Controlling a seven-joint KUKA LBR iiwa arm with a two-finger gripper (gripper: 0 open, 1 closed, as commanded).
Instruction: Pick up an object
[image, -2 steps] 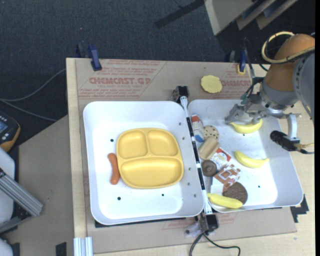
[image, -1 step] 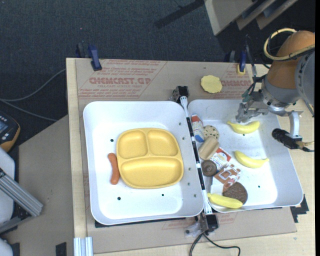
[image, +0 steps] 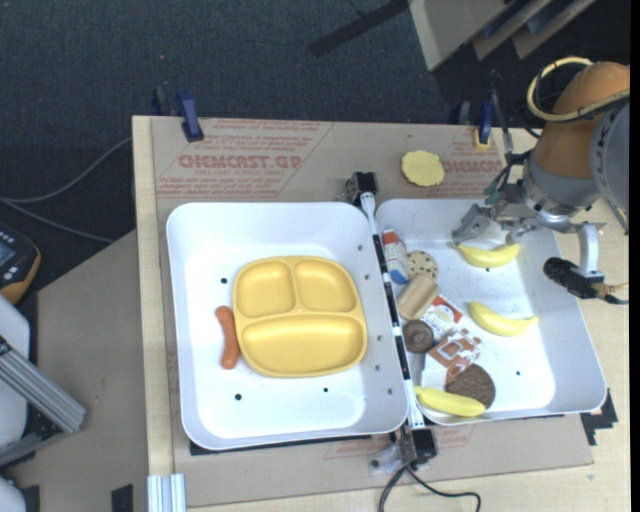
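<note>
Camera view: gripper (image: 487, 232) low in right bin (image: 560, 392), far corner, just over the upper banana (image: 490, 255). State of jaws: cannot tell. Banana flat on bin floor, not lifted.

Risks, judged: curved, smooth fruit apt to roll or squirt sideways on closing; bin wall close behind, possible finger strike; second banana (image: 502, 319) and snack wrapper (image: 455, 345) near enough to get nudged.

Surface: brown board, clamped at far edge; yellow disc (image: 423, 168) loose on it. Left bin (image: 200, 390) with yellow divided plate (image: 298, 316), sausage (image: 228, 336) beside. Dark carpet, cables beyond.
</note>
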